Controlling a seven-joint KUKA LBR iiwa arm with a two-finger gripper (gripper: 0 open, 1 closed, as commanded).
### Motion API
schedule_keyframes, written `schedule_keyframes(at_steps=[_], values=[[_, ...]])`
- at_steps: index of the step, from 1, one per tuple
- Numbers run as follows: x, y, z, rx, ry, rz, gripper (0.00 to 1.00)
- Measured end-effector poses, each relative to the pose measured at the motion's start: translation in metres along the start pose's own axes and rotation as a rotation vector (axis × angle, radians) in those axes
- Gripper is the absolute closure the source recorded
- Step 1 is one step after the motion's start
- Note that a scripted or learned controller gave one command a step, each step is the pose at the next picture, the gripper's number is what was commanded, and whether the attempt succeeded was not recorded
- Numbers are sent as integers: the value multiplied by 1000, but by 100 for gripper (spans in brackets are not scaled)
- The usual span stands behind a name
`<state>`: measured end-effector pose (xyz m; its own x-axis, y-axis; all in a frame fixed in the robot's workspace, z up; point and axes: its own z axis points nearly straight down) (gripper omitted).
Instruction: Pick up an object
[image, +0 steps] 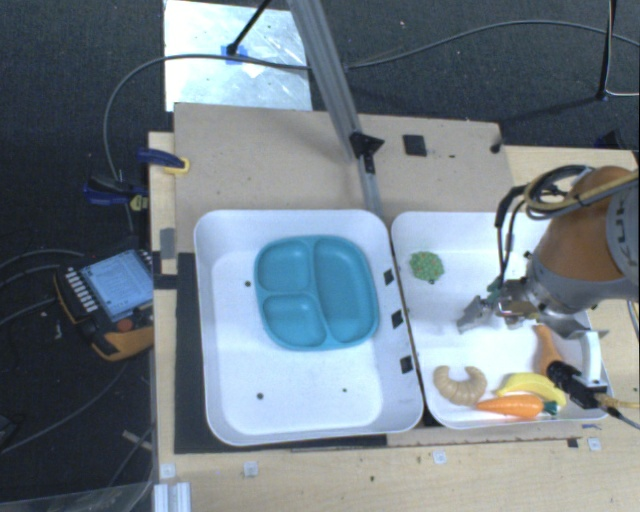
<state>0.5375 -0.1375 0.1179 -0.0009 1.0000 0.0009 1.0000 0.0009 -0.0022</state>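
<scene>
My gripper (487, 312) hangs over the middle of the right bin (455, 235), with the grey and orange arm (585, 240) coming in from the right. A green broccoli piece (427, 265) lies up and left of the gripper, apart from it. Below the gripper, near the bin's front edge, lie a tan croissant (460, 384), an orange carrot (512, 405) and a yellow banana (530, 384). A second orange piece (548, 346) lies just right of the gripper, partly under the wrist. I see nothing held in the gripper.
The left bin (230, 400) holds a blue divided plate (315, 292). A grey pole (335, 90) slants over the bench at the back. Cables, clamps and a small device (110, 290) lie off the bench on the left.
</scene>
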Motion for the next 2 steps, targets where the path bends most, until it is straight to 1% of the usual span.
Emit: schedule_keyframes(at_steps=[1, 2], values=[[0, 2, 31, -6, -1, 0, 0], [-1, 5, 18, -15, -3, -1, 100]])
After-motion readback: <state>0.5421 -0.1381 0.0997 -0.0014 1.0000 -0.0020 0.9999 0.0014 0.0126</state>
